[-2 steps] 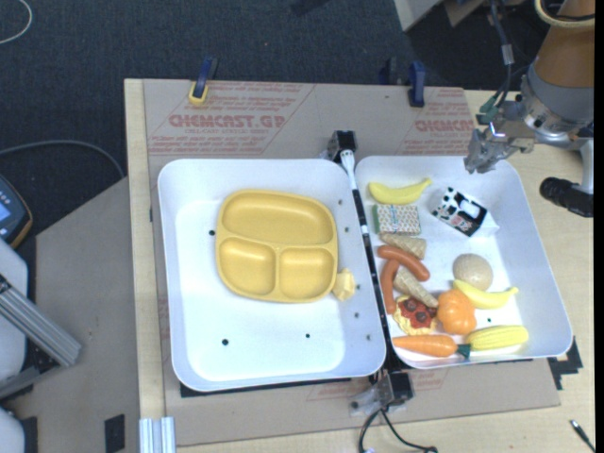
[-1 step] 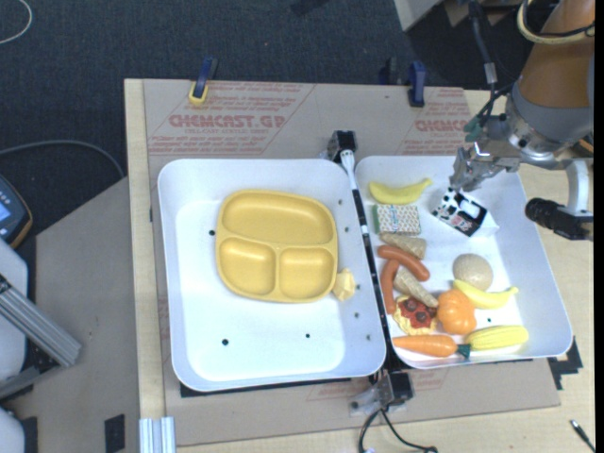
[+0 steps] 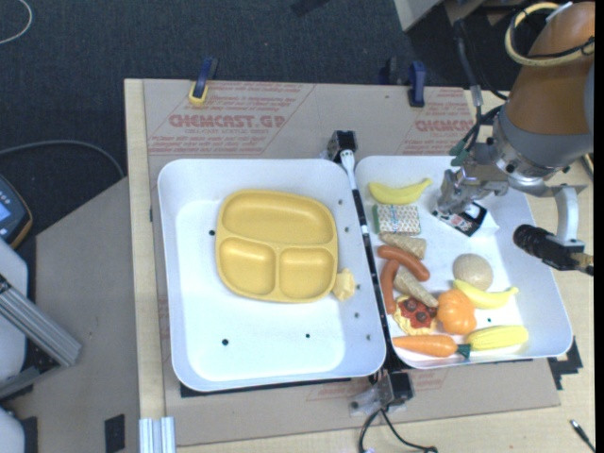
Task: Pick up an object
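Observation:
My gripper [image 3: 451, 199] hangs over the back of the right bin [image 3: 543, 295], just right of a yellow banana [image 3: 398, 192] and above a small black and white item [image 3: 464, 219]. Nothing shows between its fingers. Toy food fills the right bin: a speckled sandwich block [image 3: 397, 219], sausages [image 3: 404, 259], a pizza slice [image 3: 413, 312], an orange fruit [image 3: 455, 311], a beige ball [image 3: 473, 272], a second banana [image 3: 486, 296], a corn cob [image 3: 497, 337] and a carrot [image 3: 425, 345]. A yellow divided plate [image 3: 276, 244] lies in the left bin [image 3: 189, 253].
A small yellow piece [image 3: 343, 285] rests against the plate's right edge. The arm's orange band [image 3: 557, 45] and grey wrist rise at the upper right. Clamps [image 3: 415, 81] sit on the board's back edge. A black cylinder [image 3: 540, 243] juts over the right bin.

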You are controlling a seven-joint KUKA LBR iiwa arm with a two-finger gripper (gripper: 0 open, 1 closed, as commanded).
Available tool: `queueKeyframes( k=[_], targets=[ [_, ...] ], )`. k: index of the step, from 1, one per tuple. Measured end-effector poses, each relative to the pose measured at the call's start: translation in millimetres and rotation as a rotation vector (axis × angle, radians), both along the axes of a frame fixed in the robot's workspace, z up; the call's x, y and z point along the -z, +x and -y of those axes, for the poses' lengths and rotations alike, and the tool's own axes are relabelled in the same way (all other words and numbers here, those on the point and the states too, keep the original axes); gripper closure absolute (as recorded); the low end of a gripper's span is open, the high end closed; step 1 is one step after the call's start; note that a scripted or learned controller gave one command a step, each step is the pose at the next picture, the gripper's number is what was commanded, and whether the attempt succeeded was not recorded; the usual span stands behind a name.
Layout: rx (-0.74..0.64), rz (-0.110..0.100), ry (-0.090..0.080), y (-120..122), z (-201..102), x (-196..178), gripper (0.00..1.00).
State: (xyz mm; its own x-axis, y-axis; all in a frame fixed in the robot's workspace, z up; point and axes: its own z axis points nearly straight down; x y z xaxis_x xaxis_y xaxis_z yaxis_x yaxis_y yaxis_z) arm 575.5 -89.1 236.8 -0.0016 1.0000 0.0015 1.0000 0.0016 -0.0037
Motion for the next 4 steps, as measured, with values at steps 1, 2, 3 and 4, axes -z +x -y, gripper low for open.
queueKeyframes(
  k=[1, 2, 3, 4],
  targets=[
    [0.002, -0.002, 0.0, -44.7, -22.1, 10.8, 1.0],
    [-0.001, 0.0, 0.001, -67.1, -49.5, 1.9, 1.0],
    [0.002, 0.003, -0.002, -60.1, -42.4, 8.4, 1.0],
    [0.003, 0.0, 0.0, -67.3, -47.6, 22.3, 1.0]
  ],
)
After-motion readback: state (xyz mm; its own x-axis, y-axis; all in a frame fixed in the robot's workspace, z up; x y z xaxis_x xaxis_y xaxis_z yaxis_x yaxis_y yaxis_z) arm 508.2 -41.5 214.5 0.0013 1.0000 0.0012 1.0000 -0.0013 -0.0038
